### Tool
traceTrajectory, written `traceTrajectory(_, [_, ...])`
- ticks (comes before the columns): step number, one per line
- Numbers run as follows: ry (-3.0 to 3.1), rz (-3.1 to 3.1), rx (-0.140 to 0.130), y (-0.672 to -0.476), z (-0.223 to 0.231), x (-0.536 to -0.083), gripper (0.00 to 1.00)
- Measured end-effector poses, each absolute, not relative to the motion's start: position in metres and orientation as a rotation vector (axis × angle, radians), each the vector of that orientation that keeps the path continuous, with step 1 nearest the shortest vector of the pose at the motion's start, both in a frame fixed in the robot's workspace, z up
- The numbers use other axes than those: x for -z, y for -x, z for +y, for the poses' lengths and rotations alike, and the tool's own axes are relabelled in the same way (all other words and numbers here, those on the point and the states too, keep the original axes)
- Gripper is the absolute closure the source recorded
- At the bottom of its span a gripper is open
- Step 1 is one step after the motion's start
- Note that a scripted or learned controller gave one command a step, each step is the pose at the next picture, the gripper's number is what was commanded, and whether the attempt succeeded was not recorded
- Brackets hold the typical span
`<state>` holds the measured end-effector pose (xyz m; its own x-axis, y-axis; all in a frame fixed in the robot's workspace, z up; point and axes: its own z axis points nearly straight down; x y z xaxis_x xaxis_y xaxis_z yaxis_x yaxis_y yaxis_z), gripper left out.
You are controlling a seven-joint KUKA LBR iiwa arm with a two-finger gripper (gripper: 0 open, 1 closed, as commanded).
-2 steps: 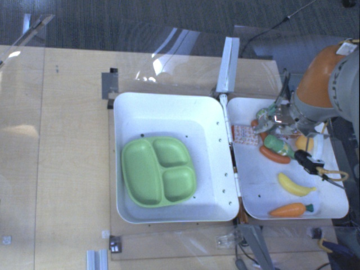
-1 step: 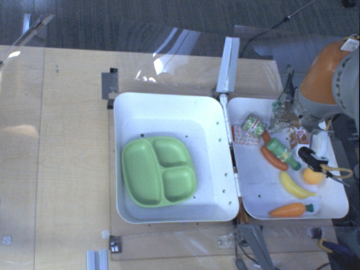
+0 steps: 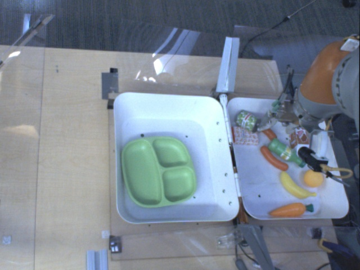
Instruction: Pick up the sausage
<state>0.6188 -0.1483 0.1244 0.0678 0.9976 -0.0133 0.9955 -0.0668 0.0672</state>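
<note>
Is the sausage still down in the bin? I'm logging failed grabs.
Still down. The sausage lies flat on the right bin's floor beside the green bottle, nothing gripping it.

sausage hemmed by green bottle, banana

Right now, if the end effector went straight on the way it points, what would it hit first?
Probably the right bin's floor, near the green can, since the end effector seems to point downward; depth is unclear. The sausage lies farther forward, off that line.
</note>
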Motion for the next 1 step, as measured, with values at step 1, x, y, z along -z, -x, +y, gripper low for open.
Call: traceTrajectory(1, [-2.265,2.134,-0.036,-0.6085,-0.1496,-0.1004,0.0])
